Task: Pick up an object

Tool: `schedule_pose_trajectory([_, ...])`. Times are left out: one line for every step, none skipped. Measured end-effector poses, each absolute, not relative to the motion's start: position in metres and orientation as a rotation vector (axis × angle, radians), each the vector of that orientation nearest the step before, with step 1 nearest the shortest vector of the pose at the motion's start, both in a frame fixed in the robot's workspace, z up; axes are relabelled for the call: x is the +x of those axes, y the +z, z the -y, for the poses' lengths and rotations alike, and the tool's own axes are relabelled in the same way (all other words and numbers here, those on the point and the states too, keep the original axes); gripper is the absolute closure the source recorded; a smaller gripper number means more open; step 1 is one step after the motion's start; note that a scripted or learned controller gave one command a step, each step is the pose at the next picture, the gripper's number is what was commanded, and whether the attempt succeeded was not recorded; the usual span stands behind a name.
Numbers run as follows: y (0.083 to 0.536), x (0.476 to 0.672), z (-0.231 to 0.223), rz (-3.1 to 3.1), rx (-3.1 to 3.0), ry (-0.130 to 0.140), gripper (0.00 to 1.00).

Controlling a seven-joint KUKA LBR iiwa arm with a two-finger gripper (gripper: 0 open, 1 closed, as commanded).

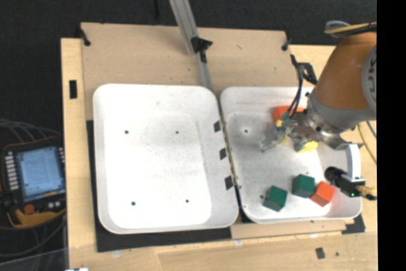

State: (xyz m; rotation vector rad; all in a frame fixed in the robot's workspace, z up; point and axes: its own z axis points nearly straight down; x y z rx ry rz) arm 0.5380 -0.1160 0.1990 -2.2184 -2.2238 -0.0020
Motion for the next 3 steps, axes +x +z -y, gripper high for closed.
schedule_pose_trajectory([0.199, 0.538, 0.116, 2.221, -2.223, -0.003, 0.00])
schedule_pose_trajectory([0.156, 0.543, 0.117, 2.218, -2.223, 0.005, 0.00])
schedule_pose_trajectory([0.103, 0.541, 0.119, 2.218, -2.222, 0.007, 0.00])
